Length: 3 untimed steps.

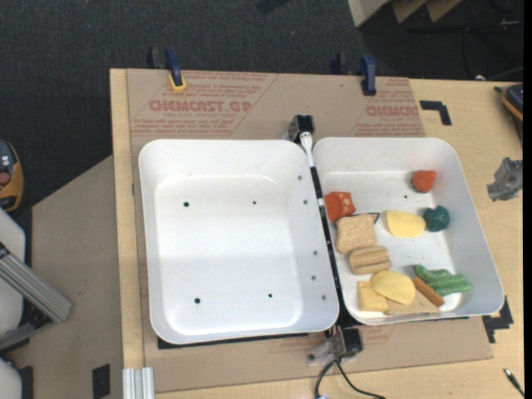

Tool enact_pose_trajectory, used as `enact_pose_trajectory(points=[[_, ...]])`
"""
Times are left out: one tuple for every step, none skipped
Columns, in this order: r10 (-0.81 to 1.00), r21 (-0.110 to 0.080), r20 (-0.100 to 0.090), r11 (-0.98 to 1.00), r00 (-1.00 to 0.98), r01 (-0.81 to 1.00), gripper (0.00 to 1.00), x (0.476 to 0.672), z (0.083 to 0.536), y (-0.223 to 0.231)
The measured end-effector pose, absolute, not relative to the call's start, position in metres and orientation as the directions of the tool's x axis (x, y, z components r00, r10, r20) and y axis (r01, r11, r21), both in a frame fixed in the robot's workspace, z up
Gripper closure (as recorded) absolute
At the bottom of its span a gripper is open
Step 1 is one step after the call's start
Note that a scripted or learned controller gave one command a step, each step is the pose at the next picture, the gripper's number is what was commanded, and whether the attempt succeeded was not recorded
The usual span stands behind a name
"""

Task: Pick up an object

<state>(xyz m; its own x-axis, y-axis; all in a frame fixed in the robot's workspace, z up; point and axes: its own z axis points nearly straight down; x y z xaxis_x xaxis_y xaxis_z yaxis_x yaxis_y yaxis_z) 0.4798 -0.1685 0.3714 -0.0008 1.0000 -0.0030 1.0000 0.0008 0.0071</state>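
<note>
Camera view looks down on both bins, and everything worth picking lies in the right bin (465, 223). The left bin (166, 173) gives me nothing to aim at. A grey shape at the right edge, just outside that bin's rim, is what I take for my gripper (504, 179). It is too small and too cut off for me to tell how far open it is, and I see nothing held in it.

The items crowd the bin's near and left side. The bread slice (356, 233), the brown roll (370, 260), the yellow round piece (392, 287) and the yellow wedge (371, 298) touch or nearly touch one another, and the green pod (443, 280) lies against an orange stick (428, 292). A grasp in that pile would likely nudge a neighbour or close on two things at once.

So I judge the best target to be the red round piece (424, 180) — it sits apart near the far right corner, with bare floor all around it, and it is the item nearest me. The dark green piece (435, 218) is my second choice, though the yellow oval (405, 224) lies just beside it.

To do this well I should come in over the rim, centre straight above the red piece, descend upright to the bin floor, then close and lift slowly — a round thing may roll or squirt out if I am off centre.
</note>
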Motion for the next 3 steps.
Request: enact_pose_trajectory(points=[[1.0, -0.009, 0.004, 0.006, -0.006, 1.0, 1.0, 0.479, 0.286, -0.101], [1.0, 0.01, 0.006, 0.019, -0.019, 1.0, 1.0, 0.484, 0.368, 0.043], [1.0, 0.022, 0.005, 0.008, -0.009, 1.0, 1.0, 0.513, 0.532, 0.104]])
